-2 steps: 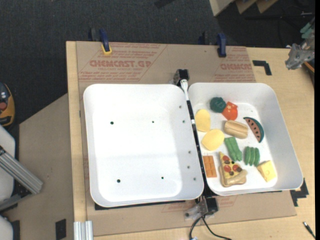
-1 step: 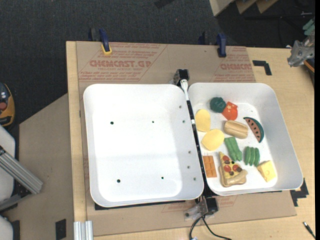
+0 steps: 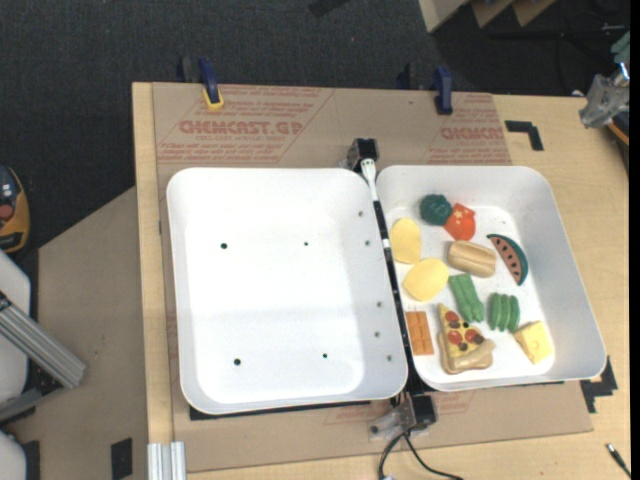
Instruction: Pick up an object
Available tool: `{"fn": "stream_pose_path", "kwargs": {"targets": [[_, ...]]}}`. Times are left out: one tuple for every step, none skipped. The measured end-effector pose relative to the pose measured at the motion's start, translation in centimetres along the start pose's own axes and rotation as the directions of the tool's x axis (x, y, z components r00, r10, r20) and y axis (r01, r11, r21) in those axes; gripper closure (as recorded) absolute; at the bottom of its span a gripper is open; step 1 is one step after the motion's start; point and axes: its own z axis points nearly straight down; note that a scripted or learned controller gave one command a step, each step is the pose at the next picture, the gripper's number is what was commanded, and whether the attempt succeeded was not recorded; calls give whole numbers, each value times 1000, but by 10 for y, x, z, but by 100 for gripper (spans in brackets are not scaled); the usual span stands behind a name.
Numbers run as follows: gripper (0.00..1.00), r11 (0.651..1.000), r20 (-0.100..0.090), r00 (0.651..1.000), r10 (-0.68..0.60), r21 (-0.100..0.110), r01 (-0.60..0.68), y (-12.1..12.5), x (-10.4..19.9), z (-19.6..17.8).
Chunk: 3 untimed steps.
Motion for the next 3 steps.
{"fn": "stream_pose_path", "kwargs": {"targets": [[100,1000,3,1000,-1,-5,1,1,0,-11],[100,1000,5,1000,-1,-10,1,2,-1,-22],[100,1000,8,1000,-2,-15,2,3,-1,-33]]}}
